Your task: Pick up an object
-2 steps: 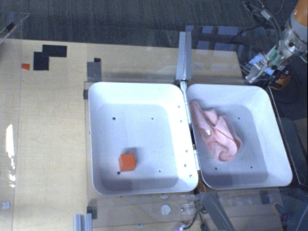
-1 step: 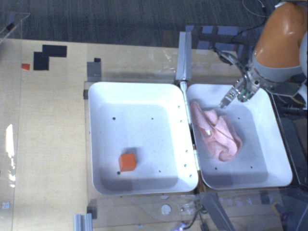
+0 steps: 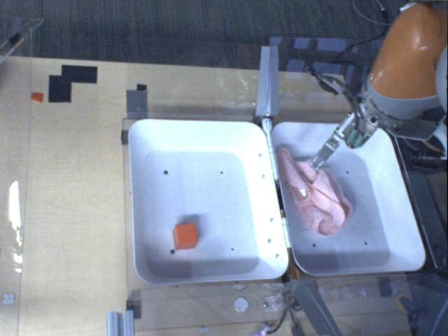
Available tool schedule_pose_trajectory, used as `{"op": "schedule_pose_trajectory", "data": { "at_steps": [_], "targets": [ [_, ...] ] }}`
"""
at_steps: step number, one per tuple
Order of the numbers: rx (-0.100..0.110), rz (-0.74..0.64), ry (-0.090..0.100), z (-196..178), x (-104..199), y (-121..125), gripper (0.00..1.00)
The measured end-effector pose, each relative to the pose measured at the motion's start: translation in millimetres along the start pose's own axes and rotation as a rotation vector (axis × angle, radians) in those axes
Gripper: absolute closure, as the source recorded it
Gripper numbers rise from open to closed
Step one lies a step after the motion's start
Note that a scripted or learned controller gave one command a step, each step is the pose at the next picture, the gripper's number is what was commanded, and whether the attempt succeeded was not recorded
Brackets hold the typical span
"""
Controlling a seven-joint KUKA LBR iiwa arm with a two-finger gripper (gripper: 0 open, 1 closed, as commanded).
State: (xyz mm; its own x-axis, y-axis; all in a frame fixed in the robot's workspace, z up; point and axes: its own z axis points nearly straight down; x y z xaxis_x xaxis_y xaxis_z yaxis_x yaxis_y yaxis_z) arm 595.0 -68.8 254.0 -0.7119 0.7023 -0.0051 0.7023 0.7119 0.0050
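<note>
A crumpled pink cloth (image 3: 315, 193) lies in the right bin (image 3: 378, 254), along its left side. My gripper (image 3: 319, 161) reaches down from the upper right, and its tip touches the cloth's upper part. An orange block (image 3: 185, 236) sits in the left bin (image 3: 210, 142), near its front left. The arm's orange band (image 3: 409, 37) is at the top right.
A metal divider post (image 3: 266, 75) stands behind the seam between the two bins. Cables trail behind the right bin. The wooden bench (image 3: 63, 208) spreads out to the left with black markers and a small orange tag (image 3: 37, 97).
</note>
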Motion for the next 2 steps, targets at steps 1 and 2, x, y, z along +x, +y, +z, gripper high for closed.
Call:
{"op": "schedule_pose_trajectory", "data": {
  "at_steps": [1,2],
  "targets": [
    [-0.004,0.027,-0.005,155.5,-16.4,-21.3,0.00],
    [-0.006,0.197,-0.006,162.6,-53.6,6.4,0.00]
  ]
}}
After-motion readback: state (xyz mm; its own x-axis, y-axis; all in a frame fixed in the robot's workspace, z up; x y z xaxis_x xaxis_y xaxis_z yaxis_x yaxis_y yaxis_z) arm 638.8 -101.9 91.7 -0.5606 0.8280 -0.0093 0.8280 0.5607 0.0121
